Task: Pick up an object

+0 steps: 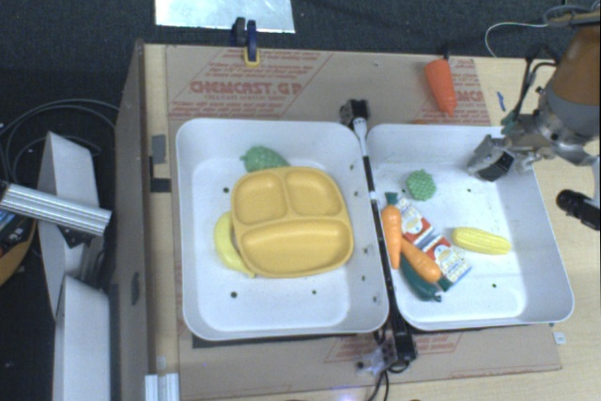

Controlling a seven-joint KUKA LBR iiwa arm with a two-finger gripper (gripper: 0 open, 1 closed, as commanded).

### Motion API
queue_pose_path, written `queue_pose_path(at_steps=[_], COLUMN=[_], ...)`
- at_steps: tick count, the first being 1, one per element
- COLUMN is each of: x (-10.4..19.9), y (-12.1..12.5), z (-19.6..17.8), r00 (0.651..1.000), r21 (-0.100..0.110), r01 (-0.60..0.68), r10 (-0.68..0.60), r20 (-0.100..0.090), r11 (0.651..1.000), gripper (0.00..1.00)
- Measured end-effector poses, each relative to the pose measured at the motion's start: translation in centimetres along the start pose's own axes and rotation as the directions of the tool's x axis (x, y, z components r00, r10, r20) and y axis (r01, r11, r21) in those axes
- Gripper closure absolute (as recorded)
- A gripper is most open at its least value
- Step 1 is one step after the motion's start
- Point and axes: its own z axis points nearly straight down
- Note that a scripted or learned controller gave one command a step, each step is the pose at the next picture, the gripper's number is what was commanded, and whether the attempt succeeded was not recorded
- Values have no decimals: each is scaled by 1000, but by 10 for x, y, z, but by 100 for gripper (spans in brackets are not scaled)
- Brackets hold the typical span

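The right bin point(540, 230) holds a green broccoli piece point(422, 185), an orange carrot point(392, 235), a red and white carton point(431, 244), a second orange piece point(422, 265) and a yellow corn cob point(482, 241). My gripper point(495, 161) hovers over the bin's back right part, above and right of the broccoli and apart from every item. Nothing shows between its fingers.
The left bin point(202, 202) holds a yellow divided plate point(289, 221), a green leafy piece point(263, 158) behind it and a banana point(227, 244) at its left. An orange carrot point(440, 84) lies on the cardboard behind the right bin. A clamp point(358, 115) sits between the bins.
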Motion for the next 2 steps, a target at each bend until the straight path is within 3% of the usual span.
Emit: queue_pose_path(at_steps=[1,2], x=[39,96], y=[-38,60], z=[103,68], r00=[1000,1000], r21=[0,-4], r01=[-1,2], r10=[1,-2], r20=[0,-1], r11=[1000,1000], gripper=[0,0])
